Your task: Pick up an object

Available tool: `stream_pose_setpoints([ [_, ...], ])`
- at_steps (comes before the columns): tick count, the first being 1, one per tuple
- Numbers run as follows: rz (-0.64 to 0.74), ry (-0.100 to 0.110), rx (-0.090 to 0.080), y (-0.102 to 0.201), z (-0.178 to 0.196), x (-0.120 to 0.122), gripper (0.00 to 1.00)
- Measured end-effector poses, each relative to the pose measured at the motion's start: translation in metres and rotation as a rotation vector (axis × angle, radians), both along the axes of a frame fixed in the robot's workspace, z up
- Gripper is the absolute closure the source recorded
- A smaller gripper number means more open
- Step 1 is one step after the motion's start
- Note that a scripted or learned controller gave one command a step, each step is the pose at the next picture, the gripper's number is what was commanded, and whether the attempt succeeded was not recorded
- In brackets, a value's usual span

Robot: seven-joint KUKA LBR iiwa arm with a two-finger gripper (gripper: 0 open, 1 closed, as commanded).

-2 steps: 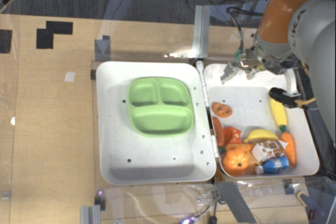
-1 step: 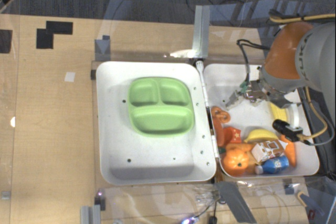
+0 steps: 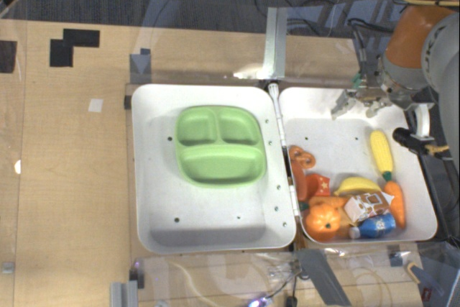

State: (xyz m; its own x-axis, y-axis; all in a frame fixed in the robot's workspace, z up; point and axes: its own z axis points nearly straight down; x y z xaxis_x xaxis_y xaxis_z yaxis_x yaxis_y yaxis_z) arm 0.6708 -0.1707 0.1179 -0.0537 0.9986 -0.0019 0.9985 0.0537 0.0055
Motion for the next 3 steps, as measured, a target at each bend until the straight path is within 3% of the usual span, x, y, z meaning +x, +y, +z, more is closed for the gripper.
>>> stream_pose_setpoints([
  [1, -0.001, -0.003, 0.000, -0.035, -0.030, -0.053, 0.00],
  [2, 0.170, -0.009, -0.003, 0.006, -0.028, -0.113, 0.00],
  [3, 0.173, -0.012, 0.000, 0.008, -0.018, -0.110, 1.00],
])
